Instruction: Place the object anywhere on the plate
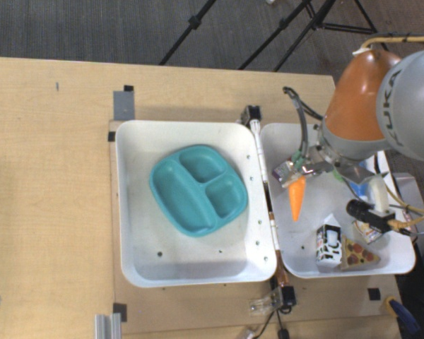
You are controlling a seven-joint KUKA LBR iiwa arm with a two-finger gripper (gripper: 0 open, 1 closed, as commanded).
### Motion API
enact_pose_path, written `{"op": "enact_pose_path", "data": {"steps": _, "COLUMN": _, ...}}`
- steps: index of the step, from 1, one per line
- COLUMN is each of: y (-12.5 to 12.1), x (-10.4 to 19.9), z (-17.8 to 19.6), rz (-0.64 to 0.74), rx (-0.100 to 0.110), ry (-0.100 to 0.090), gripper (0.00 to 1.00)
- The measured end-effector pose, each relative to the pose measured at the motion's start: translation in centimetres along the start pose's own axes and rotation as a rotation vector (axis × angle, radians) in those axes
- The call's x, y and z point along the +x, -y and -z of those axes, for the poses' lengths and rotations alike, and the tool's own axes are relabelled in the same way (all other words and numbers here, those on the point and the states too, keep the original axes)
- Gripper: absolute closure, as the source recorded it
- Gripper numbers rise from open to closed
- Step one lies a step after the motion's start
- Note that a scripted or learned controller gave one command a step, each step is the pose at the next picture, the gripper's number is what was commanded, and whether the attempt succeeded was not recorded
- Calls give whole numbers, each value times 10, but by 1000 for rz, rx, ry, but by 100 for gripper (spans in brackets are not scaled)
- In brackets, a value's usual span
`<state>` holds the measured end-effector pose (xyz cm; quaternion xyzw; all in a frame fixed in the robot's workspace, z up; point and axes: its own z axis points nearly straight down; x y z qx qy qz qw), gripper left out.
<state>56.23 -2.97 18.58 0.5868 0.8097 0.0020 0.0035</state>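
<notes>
While the teal divided plate (pixel 198 188) sits mid-left bin (pixel 138 260) (three compartments), the gripper (pixel 297 172) hangs over the right bin (pixel 403 260) at its 10 o'clock corner. An orange carrot (pixel 297 197) points down from the fingers toward 6 o'clock, its top pinched between them. A black-and-white carton (pixel 329 245) and pizza slice (pixel 357 254) lie at 5 o'clock.

Glossy plastic plate (pixel 198 189), matt wooden bench (pixel 49 189)
</notes>
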Motion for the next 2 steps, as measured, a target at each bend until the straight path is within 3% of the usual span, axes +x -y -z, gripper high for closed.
{"op": "enact_pose_path", "data": {"steps": 1, "y": -49, "x": 74, "z": -1, "rz": 55, "rx": 2, "ry": -3, "gripper": 100}}
{"op": "enact_pose_path", "data": {"steps": 2, "y": -49, "x": 74, "z": -1, "rz": 55, "rx": 2, "ry": -2, "gripper": 0}}
